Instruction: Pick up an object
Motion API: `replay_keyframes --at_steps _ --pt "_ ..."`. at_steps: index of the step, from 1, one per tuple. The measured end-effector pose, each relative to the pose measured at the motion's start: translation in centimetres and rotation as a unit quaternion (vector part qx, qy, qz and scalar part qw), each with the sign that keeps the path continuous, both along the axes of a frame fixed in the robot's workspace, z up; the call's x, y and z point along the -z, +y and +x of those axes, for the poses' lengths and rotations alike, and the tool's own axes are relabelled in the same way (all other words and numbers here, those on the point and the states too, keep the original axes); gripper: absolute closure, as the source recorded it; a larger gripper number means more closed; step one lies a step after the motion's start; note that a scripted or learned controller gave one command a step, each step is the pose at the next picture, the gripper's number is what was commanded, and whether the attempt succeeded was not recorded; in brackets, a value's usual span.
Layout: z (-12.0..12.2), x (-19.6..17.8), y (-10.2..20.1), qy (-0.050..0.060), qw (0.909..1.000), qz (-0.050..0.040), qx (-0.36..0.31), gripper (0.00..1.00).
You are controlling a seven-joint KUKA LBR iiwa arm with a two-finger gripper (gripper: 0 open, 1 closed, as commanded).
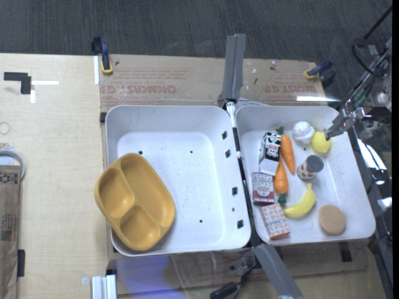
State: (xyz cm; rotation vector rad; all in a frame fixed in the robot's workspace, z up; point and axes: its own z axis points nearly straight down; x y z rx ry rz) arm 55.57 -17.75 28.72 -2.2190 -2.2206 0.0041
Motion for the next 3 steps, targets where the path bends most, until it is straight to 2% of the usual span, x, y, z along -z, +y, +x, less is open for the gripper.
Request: replay_keyframes --at_steps 1,2,3 --pt "4.2 7.1 2.9 0.0 1.0 0.0 -0.008 0.0" --pt "-5.4 17.2 1.4 0.0 0.9942 0.001 -0.108 0.0" --pt "-7.9 19.7 2.3 0.0 0.9928 0.0011 -0.12 0.0"
